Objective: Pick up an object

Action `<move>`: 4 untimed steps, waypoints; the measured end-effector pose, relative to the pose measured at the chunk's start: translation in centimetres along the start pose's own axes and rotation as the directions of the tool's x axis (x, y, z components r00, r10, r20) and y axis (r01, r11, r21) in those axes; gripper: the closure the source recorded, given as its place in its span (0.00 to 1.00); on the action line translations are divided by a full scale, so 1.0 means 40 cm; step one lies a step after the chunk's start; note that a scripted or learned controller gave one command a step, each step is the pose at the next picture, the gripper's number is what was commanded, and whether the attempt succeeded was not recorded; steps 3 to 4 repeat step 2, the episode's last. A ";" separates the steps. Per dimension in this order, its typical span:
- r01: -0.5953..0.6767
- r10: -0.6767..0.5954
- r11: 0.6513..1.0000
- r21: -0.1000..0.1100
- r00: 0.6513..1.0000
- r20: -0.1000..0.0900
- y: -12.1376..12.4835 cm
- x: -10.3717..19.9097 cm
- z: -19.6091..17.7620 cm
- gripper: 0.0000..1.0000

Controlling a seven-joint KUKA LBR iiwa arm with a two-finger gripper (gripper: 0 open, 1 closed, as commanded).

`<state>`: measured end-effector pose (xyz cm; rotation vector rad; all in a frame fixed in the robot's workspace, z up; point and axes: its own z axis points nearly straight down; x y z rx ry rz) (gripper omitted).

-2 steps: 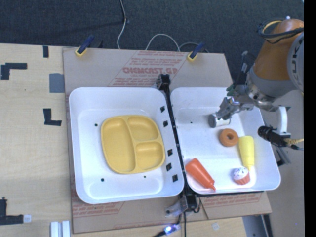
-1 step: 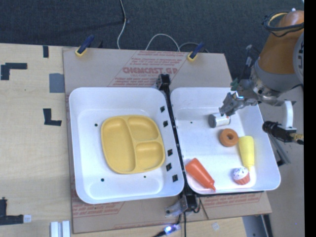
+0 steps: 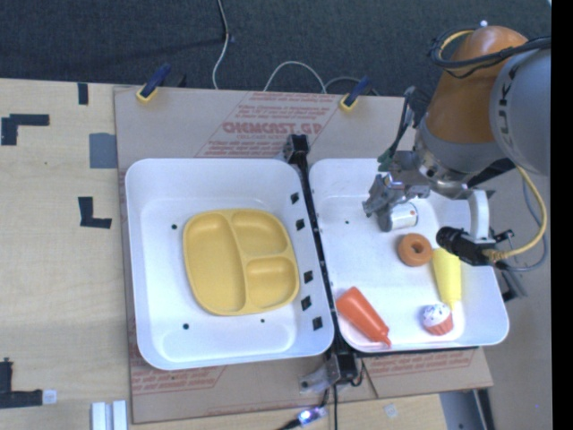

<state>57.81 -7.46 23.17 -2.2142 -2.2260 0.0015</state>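
My gripper (image 3: 387,202) hangs low over the right bin (image 3: 345,179), just beside a small shiny metal cylinder (image 3: 404,215); whether it grips anything I cannot tell. Nearby lie a matte brown ring doughnut (image 3: 414,249), a smooth yellow banana (image 3: 448,276), a cupcake (image 3: 437,319) and an orange cone-shaped carrot (image 3: 363,315). A glossy yellow compartment plate (image 3: 240,260) sits in the left bin (image 3: 148,186).

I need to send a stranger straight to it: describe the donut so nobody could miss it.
Start at the right-hand white bin, the one the grey and orange arm reaches over. The donut lies near its middle, left of the yellow banana. It is the one brown ring with a hole.
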 end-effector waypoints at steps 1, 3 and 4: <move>0.003 -0.003 1.000 0.000 1.000 -0.002 -0.008 0.159 -0.006 1.00; 0.003 -0.003 1.000 -0.001 1.000 -0.001 0.012 0.315 0.000 1.00; 0.003 -0.003 1.000 -0.001 1.000 -0.001 0.012 0.315 0.000 1.00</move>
